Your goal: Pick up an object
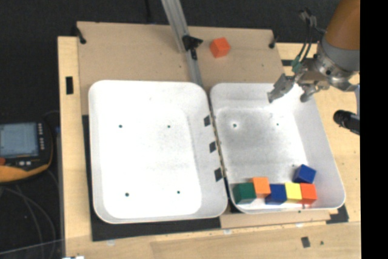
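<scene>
The gripper (294, 90) hangs over the far right corner of the right bin (315, 130) with its two fingers spread apart and nothing between them. The blocks lie well away from it along that bin's near edge: a green block (244, 192), an orange block (261, 185), a blue block (276, 193), a yellow block (293, 191) and a second orange block (308, 193) in a row, with another blue block (305, 174) just behind them. One more orange cube (219, 47) sits on the brown board (133, 51) beyond the bins, beside the slanted metal rail (173, 6).

Six small coloured cubes (276, 189), clustered along right bin's (321, 130) near wall
</scene>
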`<state>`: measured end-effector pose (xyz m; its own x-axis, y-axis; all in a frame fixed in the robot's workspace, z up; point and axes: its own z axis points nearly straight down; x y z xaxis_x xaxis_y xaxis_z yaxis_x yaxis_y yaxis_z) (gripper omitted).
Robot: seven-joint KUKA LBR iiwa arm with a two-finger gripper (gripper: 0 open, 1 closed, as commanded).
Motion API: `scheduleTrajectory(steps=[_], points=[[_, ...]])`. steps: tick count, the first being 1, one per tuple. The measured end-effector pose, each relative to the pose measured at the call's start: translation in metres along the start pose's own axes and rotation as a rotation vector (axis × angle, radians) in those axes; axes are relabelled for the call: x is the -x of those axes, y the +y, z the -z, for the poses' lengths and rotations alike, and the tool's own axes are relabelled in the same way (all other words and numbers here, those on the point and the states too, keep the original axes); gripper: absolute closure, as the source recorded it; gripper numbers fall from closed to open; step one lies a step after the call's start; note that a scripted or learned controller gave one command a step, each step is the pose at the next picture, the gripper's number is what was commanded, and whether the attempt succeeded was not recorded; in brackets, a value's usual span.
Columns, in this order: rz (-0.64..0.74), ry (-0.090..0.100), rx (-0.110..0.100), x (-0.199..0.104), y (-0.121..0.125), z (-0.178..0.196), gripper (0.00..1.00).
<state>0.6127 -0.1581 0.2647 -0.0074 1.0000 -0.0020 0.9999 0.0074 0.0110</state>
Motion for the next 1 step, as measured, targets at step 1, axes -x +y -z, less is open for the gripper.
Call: scheduleTrajectory(steps=[1], points=[[-0.01, 0.002, -0.014, -0.0256, -0.031, -0.1229, 0.0]])
